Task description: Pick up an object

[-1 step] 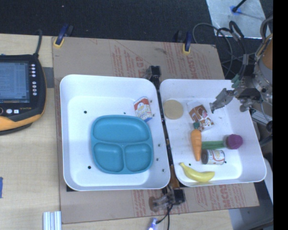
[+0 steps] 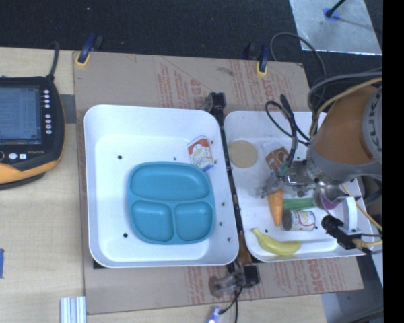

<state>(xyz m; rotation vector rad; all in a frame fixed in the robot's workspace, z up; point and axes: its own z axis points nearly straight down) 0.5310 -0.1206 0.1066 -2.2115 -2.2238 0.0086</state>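
Orange carrot [image 2: 275, 208] sits right under the claw [image 2: 277, 182]; can't tell its state, nothing looks lifted yet.

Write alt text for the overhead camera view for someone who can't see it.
A grey arm reaches from the right into the right white bin, its tool low among a carrot, banana, can and tan disc. The left bin holds a blue divided plate and a small carton.

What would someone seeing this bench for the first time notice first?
The blue divided plate fills the middle of the left bin, with a small carton by its upper right. In the right bin, the arm hangs over a clutter: banana, carrot, can.
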